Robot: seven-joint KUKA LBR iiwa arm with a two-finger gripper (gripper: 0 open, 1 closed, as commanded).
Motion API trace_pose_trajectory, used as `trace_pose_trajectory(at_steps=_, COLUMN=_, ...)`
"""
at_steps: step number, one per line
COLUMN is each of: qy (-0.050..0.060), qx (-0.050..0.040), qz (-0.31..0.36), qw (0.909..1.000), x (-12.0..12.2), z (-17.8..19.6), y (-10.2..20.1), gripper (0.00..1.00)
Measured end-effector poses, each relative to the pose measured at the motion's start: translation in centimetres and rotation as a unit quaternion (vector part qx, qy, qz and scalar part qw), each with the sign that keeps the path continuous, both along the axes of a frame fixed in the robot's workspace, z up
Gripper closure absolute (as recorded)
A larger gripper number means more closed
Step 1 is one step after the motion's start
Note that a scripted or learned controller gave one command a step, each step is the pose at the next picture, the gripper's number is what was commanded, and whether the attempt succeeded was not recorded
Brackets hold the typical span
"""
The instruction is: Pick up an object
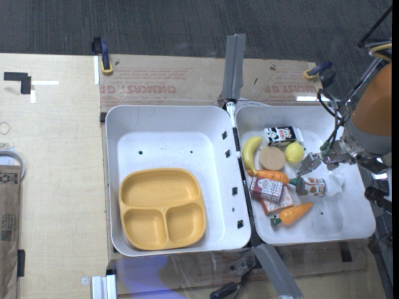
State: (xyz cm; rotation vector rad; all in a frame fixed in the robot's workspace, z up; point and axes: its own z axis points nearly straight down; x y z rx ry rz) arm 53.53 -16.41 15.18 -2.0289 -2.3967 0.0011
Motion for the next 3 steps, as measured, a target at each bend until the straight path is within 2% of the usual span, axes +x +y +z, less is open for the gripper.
trace_pose_trajectory(at_steps=1, qy=-0.017, qx=-0.0049, qz=0.010, qw=0.9998, x=1.3, z=-3.7, y=5.0, gripper=0.00)
trace_pose_trajectory(at_steps=2, qy=-0.024, qx=-0.0040, qz=-0.124, qw=0.9920, x=2.6, z=-4.0, y=5.9, gripper=0.00)
trace_pose_trajectory(at_steps=3, qy=0.000, qx=-0.0010, qz=-0.133, qw=0.9911, x=0.5, z=3.9, y=8.7, gripper=0.00)
